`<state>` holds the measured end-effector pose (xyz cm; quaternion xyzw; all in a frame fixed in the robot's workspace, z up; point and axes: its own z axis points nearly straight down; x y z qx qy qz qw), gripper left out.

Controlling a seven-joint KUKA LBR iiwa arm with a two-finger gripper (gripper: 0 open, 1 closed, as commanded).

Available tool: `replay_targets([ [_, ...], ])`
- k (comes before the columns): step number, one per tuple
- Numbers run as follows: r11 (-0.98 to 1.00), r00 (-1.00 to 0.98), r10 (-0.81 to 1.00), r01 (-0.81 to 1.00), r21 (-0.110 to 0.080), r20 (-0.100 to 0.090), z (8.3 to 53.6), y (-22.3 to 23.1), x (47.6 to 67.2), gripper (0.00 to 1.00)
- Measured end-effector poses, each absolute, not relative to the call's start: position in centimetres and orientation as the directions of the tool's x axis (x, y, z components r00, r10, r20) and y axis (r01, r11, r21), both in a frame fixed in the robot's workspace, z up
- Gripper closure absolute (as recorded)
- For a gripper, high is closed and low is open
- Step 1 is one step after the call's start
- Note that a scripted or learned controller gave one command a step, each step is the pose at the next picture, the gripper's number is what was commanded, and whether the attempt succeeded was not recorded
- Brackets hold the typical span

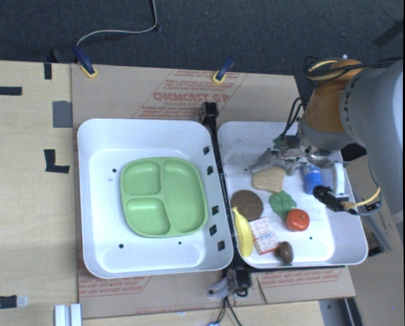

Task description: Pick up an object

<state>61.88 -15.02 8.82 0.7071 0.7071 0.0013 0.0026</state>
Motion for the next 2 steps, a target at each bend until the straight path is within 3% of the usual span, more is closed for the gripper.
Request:
replay_targets([
  [1, -0.001, 0.001, 1.0, 1.0, 0.01, -0.003, 8.8, -13.3, 58.9, 0.0],
  [2, 0.0, 0.0, 1.0, 1.0, 0.009, -0.001, 9.9, -13.2, 58.9, 1.0],
])
